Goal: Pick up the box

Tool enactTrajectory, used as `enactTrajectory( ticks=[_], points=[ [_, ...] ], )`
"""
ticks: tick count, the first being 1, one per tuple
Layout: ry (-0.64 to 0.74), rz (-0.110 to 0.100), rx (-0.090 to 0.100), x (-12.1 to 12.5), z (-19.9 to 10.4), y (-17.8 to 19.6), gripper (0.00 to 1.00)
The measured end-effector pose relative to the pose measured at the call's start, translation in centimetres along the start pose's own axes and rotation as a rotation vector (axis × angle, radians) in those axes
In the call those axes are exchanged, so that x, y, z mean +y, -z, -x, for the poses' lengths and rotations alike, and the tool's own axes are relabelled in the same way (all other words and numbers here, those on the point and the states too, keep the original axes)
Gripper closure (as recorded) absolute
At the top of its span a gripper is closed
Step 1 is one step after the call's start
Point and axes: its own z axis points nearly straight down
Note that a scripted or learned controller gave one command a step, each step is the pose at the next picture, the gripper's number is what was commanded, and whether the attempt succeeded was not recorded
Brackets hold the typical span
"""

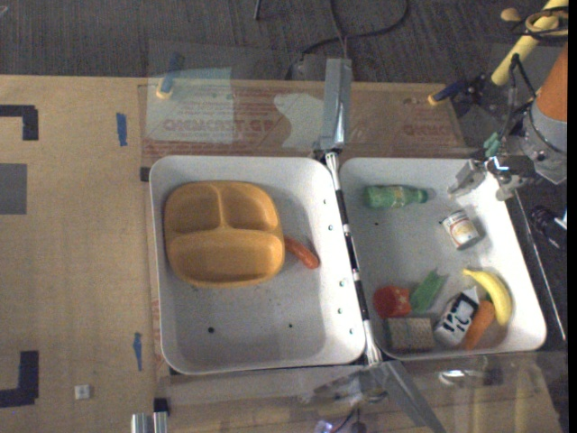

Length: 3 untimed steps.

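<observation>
gripper (482, 174) over right bin's far edge (top right) | box (412, 333) near front wall

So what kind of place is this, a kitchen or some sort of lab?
Most likely a robotics lab: a bench with two white bins holding toy food such as a banana, a robot arm reaching in, and cables on carpet.

One fixed camera looks down from above the worktop (72, 242) at a slight slant, set far enough back to take in both white bins whole: the left bin (180, 332) and the right bin (527, 332). Dark carpet floor (135, 16) runs along the frame's top edge. The arm (550, 106) enters from the frame's right, at the upper corner.
</observation>
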Motion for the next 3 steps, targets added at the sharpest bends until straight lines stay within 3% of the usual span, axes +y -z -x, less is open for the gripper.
enactTrajectory(
  ticks=[1,2,3],
  points=[
    [0.107,0.003,-0.003,6.0,3.8,-6.3,0.00],
    [0.062,0.005,-0.002,4.2,-0.3,-13.6,0.00],
    [0.064,0.012,-0.003,4.4,-0.3,-12.3,1.00]
  ],
)
